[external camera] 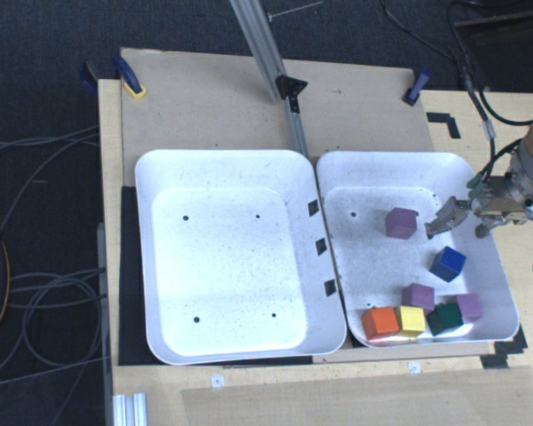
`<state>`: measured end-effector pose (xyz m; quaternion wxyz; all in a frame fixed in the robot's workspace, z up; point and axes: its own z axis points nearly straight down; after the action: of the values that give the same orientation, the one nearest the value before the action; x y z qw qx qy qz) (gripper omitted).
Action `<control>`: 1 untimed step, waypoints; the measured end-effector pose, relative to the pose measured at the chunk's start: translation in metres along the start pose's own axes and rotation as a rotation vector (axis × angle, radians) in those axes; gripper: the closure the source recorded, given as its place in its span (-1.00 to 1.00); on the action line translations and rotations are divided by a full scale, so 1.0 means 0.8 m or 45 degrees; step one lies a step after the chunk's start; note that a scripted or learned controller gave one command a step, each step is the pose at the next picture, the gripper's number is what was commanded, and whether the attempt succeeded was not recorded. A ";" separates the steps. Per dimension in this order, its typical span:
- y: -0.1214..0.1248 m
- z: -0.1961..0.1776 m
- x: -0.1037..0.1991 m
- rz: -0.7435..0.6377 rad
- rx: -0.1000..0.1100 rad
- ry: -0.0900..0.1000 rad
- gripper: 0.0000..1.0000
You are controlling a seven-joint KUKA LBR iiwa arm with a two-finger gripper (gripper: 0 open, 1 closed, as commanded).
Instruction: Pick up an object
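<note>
The right bin (373, 180) holds several small blocks. A purple block (401, 223) lies near its middle and a blue block (448, 263) sits below and to the right of it. Along the front edge are an orange block (381, 321), a yellow block (411, 319), a green block (444, 318) and two more purple ones (418, 295) (468, 305). My gripper (462, 223) hangs over the bin's right side, just right of the first purple block and above the blue one. It is open, with nothing between its fingers.
The left bin (160, 176) lies beside the right one, with a divider and clips (320, 245) between them. A metal pole (262, 38) slants in from the top. Blue clamps (129, 76) (417, 85) hold the board's back corners. Cables lie on the floor at left.
</note>
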<state>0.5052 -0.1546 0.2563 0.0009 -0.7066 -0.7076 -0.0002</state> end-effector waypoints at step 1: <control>0.000 0.000 0.000 0.000 -0.001 -0.001 -1.00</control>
<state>0.5053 -0.1547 0.2564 0.0003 -0.7067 -0.7075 -0.0004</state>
